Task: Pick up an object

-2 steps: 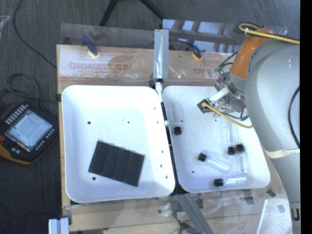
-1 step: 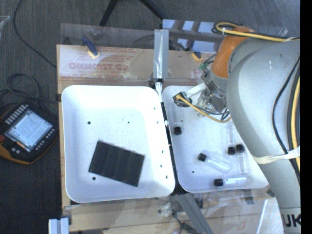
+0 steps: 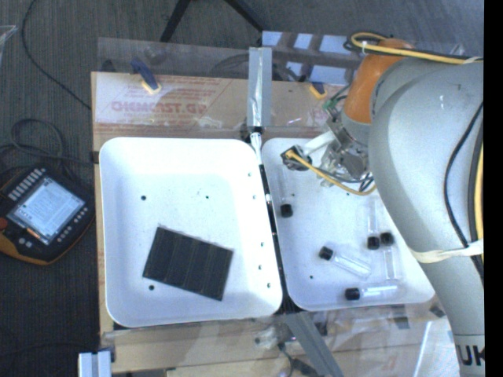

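Note:
A flat black ribbed panel [image 3: 189,262] lies in the front half of the left bin [image 3: 157,163]. Several clear vials with black caps lie in the right bin [image 3: 302,234]: one near the front edge [image 3: 368,292], one slanted in the middle [image 3: 343,261], two close together by the arm [image 3: 379,240]. A small black cap [image 3: 285,209] sits near the divider. My gripper [image 3: 339,162] hangs over the back of the right bin, mostly hidden by the wrist and its yellow cable. It is apart from the vials.
The big grey arm [image 3: 428,171] covers the right bin's right side. A metal strip [image 3: 259,93] rises behind the seam between the bins. On the floor at left lies a teach pendant [image 3: 43,210]. A clamp [image 3: 145,75] grips the back board.

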Robot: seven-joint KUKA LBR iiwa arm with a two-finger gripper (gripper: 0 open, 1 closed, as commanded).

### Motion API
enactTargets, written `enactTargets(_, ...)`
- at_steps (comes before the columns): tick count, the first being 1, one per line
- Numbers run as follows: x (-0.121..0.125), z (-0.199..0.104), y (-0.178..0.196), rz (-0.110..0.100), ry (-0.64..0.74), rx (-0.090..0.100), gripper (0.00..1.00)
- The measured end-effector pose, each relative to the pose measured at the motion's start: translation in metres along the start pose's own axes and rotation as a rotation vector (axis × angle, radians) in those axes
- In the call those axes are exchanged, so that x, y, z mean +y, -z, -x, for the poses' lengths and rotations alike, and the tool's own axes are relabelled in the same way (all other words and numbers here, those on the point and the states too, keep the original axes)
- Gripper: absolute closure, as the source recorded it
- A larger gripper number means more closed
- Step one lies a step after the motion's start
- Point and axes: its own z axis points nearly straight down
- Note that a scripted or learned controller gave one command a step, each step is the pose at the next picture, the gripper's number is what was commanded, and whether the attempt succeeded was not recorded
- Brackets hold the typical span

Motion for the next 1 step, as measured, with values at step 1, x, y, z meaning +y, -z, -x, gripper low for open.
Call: enactTargets(1,0.0003,0.0010,0.0086,0.001,0.001,-0.006,1.00)
